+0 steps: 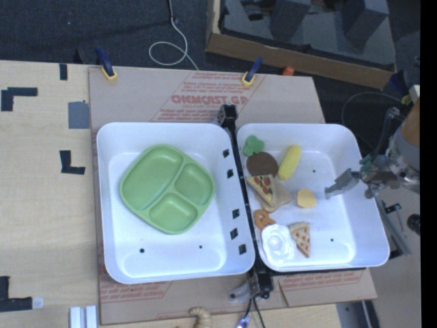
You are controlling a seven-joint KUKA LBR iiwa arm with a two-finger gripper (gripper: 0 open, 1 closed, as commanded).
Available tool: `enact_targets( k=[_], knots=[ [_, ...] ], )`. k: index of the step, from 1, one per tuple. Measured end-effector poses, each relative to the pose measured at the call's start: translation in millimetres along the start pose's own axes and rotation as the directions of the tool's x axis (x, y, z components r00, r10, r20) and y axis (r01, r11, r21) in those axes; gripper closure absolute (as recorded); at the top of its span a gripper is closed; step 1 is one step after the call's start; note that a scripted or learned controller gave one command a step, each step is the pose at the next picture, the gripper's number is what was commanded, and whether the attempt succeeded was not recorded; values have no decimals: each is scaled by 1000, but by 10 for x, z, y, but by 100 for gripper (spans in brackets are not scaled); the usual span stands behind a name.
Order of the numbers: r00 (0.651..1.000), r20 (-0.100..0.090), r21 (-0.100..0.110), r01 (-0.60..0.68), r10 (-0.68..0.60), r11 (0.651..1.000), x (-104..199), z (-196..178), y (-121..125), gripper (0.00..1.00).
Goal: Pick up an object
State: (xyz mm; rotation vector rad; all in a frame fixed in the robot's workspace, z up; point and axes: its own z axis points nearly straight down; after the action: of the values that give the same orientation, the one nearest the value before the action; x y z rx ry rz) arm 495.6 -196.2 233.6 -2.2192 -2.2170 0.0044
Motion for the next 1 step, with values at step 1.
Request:
enact_targets(
  k=[1],
  knots=[
    [1000, 1, -14, 2, -2, 1000, 688, 1231, 691, 0]
  ],
)
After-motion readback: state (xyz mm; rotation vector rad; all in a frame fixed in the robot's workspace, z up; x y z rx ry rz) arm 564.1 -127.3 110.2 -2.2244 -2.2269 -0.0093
